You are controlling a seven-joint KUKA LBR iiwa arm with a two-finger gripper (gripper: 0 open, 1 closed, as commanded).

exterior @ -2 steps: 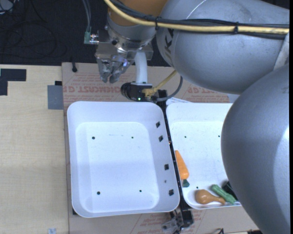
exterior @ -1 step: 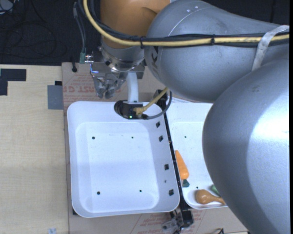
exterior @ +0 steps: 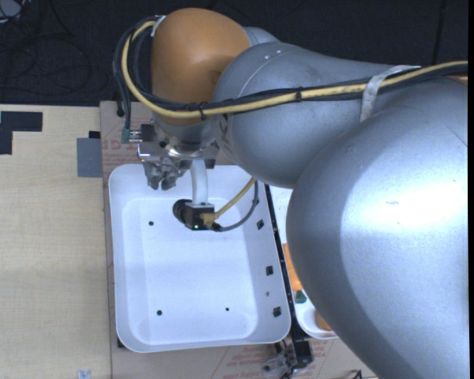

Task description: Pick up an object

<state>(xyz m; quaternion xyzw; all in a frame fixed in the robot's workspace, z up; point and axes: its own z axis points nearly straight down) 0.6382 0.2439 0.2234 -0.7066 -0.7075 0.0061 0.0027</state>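
My gripper [exterior: 178, 185] hangs below the orange wrist band [exterior: 196, 54], over the far end of the left white bin [exterior: 134, 290]. A small black part [exterior: 193, 214] with a green light and a yellow cable sits just under it, close to the bin floor. I see no loose object on the visible floor of the left bin. The bulky grey arm [exterior: 363, 196] hides most of the right bin; a sliver of it [exterior: 310, 322] shows at the lower right, with an orange item [exterior: 292, 279] and a small green item [exterior: 300, 297] peeking out.
A black divider [exterior: 272, 247] with clips runs between the two bins. The wooden bench [exterior: 39, 251] spreads to the left, with dark grey patches [exterior: 88, 155] near the back. Cables lie on the dark floor behind the bench.
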